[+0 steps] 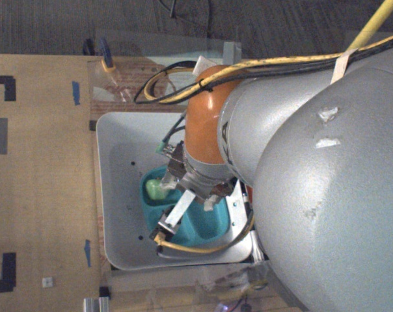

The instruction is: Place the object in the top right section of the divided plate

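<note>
Camera view: pale green rounded object [155, 188] lies at left end of teal divided plate [206, 229], inside white bin [118, 174]. Gripper [178, 179] just beside object; whether apart or together cannot be told.

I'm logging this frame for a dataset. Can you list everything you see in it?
bin: one, white, mid-bench, partly under the arm
divided plate: one, teal, inside the bin, partly hidden by the arm
object: one, pale green, at the plate's left side
tape strips: two, blue, on the bench left of the bin
corner marks: two, black, at the bench's far left
bench: one, tan
arm: one, grey with an orange band, reaching in from the right over the bin
end effector: one, dark grey, over the plate, right beside the green object
</note>
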`<state>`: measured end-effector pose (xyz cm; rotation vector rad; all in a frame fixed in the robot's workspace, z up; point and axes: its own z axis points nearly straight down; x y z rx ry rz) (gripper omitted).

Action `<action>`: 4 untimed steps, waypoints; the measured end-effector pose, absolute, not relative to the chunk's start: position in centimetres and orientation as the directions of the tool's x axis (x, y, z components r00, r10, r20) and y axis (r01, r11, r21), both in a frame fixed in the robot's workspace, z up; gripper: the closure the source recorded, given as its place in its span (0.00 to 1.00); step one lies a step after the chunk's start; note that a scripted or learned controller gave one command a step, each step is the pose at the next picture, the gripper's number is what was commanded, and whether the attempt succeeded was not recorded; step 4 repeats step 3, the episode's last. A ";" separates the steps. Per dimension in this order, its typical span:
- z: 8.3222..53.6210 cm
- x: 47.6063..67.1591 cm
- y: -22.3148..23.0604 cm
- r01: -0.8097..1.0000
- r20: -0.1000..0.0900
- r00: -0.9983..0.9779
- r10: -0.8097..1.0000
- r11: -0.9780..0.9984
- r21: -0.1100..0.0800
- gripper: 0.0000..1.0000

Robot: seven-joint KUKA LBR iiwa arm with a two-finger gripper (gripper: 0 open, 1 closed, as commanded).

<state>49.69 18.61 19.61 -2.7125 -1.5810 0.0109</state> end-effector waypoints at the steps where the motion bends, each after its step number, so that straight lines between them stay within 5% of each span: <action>1: 11.6 48.0 14.2 0.850 0.005 0.527 0.850 -0.527 -0.005 0.00; 2: 15.1 47.8 14.1 0.972 -0.001 0.233 0.972 -0.233 -0.001 0.00; 3: 18.4 47.9 8.5 0.989 0.000 -0.145 0.989 0.145 0.000 0.00; 4: 18.4 47.9 8.5 0.989 0.000 -0.145 0.989 0.145 0.000 0.00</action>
